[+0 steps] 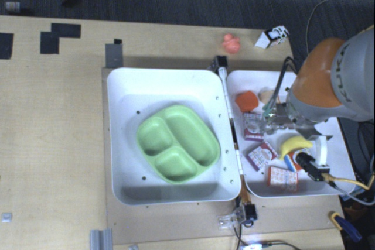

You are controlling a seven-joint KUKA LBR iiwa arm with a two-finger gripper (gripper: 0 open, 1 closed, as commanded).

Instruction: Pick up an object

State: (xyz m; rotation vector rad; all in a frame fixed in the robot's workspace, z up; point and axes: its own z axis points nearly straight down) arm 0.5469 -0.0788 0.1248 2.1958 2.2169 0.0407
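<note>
My gripper (271, 118) hangs low inside the right bin (334, 187), with my grey wrist and its orange band (316, 76) crowding in behind it from the right. From this angle I cannot tell whether the gripper is wide or narrow, and I see nothing clearly caught in it. The nearest thing is a crumpled packet (253, 125), just beside the gripper on the side away from my wrist, close enough that it may be touching. A little beyond the gripper toward the top of the bin lies an orange-red block (247, 100), with a pale round piece (266, 93) next to it. On the gripper's near side, toward the bottom of the view, sits a second packet (261, 155), and further that way a red and white box (282, 177). A banana (296, 144) lies near the gripper, below my wrist. Well apart from the gripper, across the wall between the bins, the left bin (120, 126) holds a green divided plate (176, 140). A pink lump (231, 43) rests on the bench (53, 143) beyond both bins.
</note>
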